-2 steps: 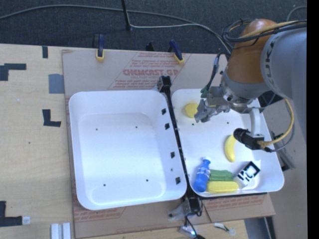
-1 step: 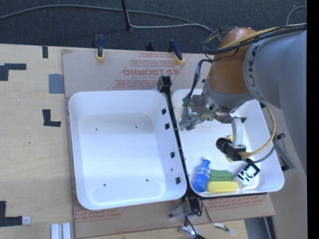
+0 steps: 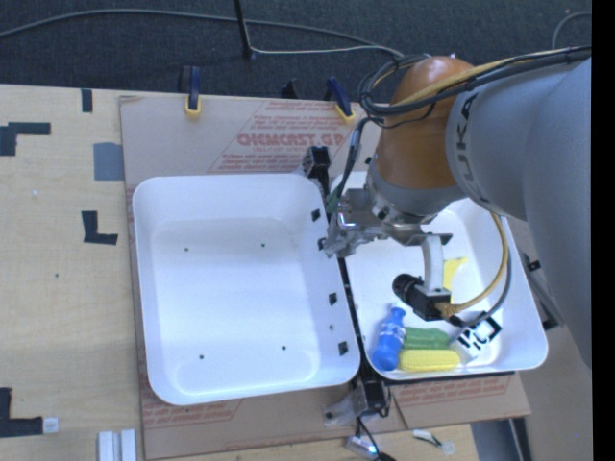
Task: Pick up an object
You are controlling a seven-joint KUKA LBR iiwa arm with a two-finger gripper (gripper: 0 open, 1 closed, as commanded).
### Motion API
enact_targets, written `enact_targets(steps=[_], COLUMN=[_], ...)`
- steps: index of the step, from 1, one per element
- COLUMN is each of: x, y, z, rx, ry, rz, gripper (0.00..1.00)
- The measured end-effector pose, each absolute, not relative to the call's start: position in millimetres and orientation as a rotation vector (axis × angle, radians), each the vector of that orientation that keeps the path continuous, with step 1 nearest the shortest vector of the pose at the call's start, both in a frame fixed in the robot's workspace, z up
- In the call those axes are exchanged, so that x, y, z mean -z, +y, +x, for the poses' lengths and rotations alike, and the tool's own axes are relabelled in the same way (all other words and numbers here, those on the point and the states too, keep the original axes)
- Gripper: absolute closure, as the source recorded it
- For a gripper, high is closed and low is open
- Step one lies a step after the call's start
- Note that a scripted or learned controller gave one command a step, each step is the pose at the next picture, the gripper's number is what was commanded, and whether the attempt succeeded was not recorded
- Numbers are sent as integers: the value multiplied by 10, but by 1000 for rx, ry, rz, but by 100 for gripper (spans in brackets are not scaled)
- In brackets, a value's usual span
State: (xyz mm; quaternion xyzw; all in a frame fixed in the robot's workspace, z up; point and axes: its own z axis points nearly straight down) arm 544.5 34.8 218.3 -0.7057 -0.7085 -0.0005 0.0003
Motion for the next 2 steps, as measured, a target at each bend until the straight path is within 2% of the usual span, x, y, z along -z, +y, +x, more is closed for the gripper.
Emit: enact_targets(steps=[1, 2], x=[-2258, -2255], y=[878, 853], z=[5406, 5407], rx=[1, -1], ry=[-2226, -2222], rz=[-2215, -2220], gripper=[100, 0])
